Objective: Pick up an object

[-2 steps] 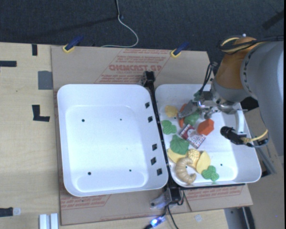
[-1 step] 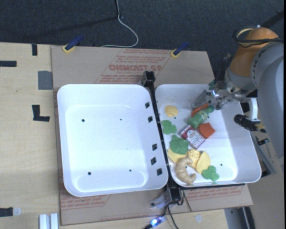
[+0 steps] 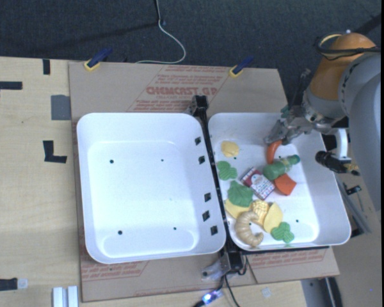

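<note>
Robot gripper [image 3: 283, 133] hangs low over the right bin [image 3: 320, 226], finger state unclear, just above an orange carrot [image 3: 272, 151]; green vegetables [image 3: 281, 168], a red packet [image 3: 261, 184] and croissant [image 3: 248, 228] crowd beside it

A brown cardboard sheet with red print [image 3: 179, 91] covers the pale wooden bench [image 3: 25, 190]. Beyond the cardboard lies dark carpet [image 3: 243, 18], crossed by a thin white cable [image 3: 169, 34].
</note>
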Motion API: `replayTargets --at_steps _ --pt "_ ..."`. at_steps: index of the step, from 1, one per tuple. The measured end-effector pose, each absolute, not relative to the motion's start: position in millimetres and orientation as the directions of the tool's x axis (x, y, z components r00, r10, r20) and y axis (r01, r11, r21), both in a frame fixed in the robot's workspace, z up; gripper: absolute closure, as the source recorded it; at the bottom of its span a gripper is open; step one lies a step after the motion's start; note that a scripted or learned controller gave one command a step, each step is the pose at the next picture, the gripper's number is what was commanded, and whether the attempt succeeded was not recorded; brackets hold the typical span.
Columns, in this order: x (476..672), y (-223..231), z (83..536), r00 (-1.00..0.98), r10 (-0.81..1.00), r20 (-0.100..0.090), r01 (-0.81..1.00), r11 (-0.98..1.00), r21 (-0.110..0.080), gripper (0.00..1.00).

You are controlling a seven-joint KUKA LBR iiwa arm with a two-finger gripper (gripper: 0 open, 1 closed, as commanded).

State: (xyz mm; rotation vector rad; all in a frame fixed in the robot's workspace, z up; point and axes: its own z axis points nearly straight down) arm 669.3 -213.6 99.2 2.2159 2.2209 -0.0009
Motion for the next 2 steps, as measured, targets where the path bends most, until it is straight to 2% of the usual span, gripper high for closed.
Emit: replayTargets --at_steps 1,2 --pt "670.6 -134.4 87.6 -0.006 1.0 -0.004 1.0 0.006 0.006 1.0" --pt "563.2 -68.7 187.0 -0.004 1.0 0.004 1.0 0.004 -0.009 1.0"
